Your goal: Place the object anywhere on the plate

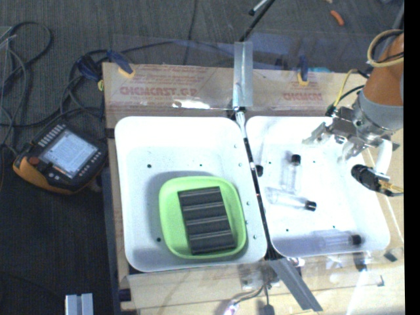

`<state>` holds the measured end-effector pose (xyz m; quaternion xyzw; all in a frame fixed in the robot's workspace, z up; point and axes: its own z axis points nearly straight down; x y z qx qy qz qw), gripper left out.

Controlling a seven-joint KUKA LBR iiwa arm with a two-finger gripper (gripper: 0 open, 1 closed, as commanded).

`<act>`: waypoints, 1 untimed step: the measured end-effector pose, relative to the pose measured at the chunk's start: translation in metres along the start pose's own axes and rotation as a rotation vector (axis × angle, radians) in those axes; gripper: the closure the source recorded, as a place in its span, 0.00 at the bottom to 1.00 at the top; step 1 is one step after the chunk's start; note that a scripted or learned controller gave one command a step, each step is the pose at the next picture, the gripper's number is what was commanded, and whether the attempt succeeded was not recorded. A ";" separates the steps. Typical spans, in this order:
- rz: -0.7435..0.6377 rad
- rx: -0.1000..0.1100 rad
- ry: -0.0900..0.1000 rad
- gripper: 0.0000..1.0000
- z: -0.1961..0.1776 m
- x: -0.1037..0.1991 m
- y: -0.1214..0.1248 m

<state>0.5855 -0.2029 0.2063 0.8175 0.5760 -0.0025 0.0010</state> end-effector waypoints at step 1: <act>0.048 0.001 0.002 0.00 -0.003 -0.006 -0.041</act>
